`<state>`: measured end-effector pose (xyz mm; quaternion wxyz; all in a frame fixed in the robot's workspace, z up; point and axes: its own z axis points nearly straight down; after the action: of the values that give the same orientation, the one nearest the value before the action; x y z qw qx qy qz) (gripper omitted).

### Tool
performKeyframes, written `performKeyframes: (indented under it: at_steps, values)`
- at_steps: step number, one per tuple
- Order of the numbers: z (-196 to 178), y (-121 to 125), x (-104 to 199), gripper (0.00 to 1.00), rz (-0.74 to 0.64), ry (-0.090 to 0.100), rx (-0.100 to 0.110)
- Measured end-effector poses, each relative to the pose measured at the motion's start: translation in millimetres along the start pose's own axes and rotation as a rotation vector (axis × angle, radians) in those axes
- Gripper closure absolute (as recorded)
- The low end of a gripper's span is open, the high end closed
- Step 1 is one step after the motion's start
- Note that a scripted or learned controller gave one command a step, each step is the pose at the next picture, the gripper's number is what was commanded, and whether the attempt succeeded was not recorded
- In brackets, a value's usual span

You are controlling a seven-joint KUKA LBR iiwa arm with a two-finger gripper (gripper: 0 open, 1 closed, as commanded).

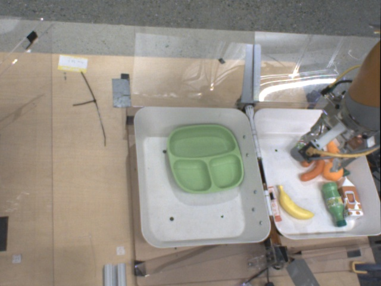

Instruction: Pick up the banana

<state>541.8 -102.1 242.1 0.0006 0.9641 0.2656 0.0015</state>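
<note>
Bench (59, 159) of pale wood bears 2 white bins (196, 231), banana (294, 204) rightward; jaws' state unclear.

The wooden bench (59, 177) carries two shallow white bins side by side, the left bin (149, 219) and the right bin (280, 136), their rims meeting near the middle. A yellow label (72, 63) is stuck near the bench's far left edge, with a thin dark wire (95, 109) and a grey tape patch (121, 92) beside it.
</note>
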Motion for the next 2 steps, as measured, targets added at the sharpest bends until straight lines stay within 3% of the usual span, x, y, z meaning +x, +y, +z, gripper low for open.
performKeyframes:
  at_steps: [1,2]
  values:
    - [51.8,-54.7,-58.1,0.00,-0.216,-0.001,0.002]
    - [148.6,-37.9,-76.6,0.00,-0.026,-0.004,0.004]
